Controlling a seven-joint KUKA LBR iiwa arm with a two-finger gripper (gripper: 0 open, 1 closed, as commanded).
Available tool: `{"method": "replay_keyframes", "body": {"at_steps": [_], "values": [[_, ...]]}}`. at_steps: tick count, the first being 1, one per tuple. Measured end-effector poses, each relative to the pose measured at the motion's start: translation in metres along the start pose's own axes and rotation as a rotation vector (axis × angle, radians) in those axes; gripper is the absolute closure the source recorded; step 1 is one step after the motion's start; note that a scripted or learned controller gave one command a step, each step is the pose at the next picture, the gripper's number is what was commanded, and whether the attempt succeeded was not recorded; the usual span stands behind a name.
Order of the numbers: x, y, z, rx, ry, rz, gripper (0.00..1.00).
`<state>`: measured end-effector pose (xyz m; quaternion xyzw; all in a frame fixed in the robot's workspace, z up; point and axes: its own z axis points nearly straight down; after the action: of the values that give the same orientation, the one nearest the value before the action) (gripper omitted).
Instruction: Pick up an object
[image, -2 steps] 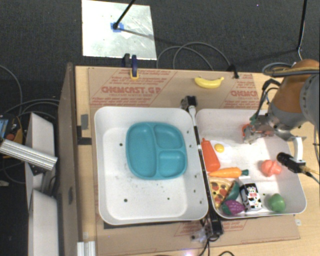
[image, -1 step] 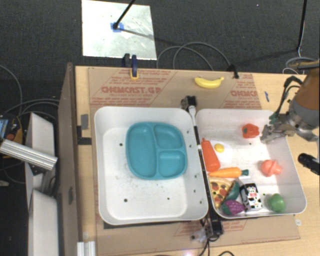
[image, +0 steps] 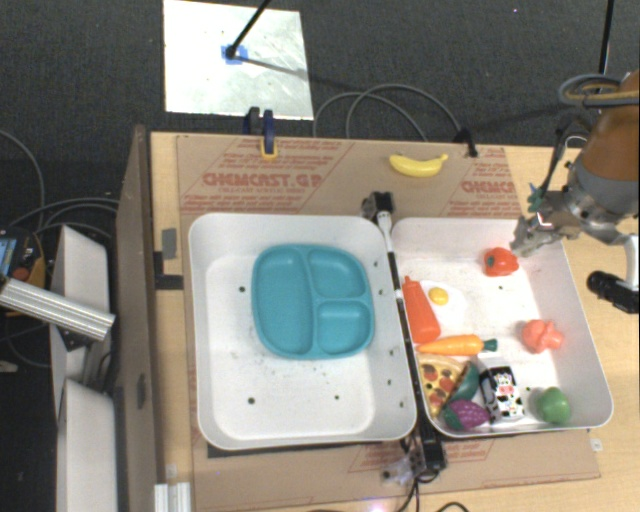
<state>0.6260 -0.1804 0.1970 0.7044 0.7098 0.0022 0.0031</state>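
While the blue divided plate (image: 312, 302) is lying alone in the left bin (image: 215, 400), the toys are crowding the right bin (image: 590, 385), with a red pepper-like piece (image: 500, 262) sitting near its far edge. Just right of it, the gripper (image: 532, 232) is hanging at the far right corner, and whether it is open or closed I cannot tell. Coming down there, it is risking striking the bin wall or nudging the rounded piece aside.

Robotics lab bench: 2 shallow white plastic bins (image: 300, 235) on a printed cardboard sheet (image: 330, 170), loose black cables (image: 400, 100), blue clamp (image: 262, 125), dark carpet floor (image: 80, 70).
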Motion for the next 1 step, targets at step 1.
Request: {"method": "replay_keyframes", "body": {"at_steps": [1], "values": [[-0.0214, 0.0450, 0.0101, 0.001, -0.001, 0.001, 1.00]]}}
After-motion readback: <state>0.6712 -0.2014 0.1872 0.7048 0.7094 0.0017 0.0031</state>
